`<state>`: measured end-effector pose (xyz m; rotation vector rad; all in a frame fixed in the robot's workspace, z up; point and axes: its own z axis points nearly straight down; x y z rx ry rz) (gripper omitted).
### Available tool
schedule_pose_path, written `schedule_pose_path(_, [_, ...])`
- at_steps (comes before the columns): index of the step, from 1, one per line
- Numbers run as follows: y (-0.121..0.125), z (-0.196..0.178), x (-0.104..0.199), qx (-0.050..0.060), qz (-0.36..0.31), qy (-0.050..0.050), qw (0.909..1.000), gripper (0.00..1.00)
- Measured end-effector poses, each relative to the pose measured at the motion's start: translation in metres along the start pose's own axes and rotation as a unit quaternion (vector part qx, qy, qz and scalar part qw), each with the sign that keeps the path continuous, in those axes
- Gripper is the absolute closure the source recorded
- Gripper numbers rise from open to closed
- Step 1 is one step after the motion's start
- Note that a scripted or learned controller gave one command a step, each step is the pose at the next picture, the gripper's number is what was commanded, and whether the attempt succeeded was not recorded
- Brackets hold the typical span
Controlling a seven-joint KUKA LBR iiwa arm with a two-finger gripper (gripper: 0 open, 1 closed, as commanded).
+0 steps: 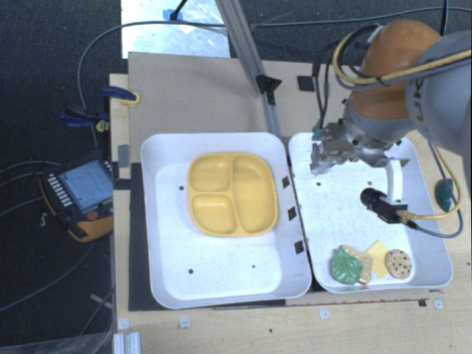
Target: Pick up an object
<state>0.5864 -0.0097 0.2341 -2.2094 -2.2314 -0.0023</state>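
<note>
Tool (322,162): seen low over the upper left part of the right bin (422,169); whether it is released or clenched cannot be told.
Objects: a green leaf-shaped piece (346,265), a yellow wedge (378,258) and a round cookie (398,263) are clustered at the right bin's near edge, well apart from the tool.
Left bin (166,220): a yellow divided plate (231,194) is held.

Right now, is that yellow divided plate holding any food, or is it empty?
Empty. The yellow plate in the left bin shows three bare compartments; the toy food lies in the right bin.
</note>
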Motion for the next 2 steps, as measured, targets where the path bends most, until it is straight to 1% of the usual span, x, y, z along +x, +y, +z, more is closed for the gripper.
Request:
schedule_pose_path(1, [-0.023, -0.004, 0.046, 0.000, 0.000, 0.000, 1.0000, 1.00])
schedule_pose_path(2, [-0.038, 0.013, 0.098, 0.001, 0.000, 0.000, 1.0000, 1.00])
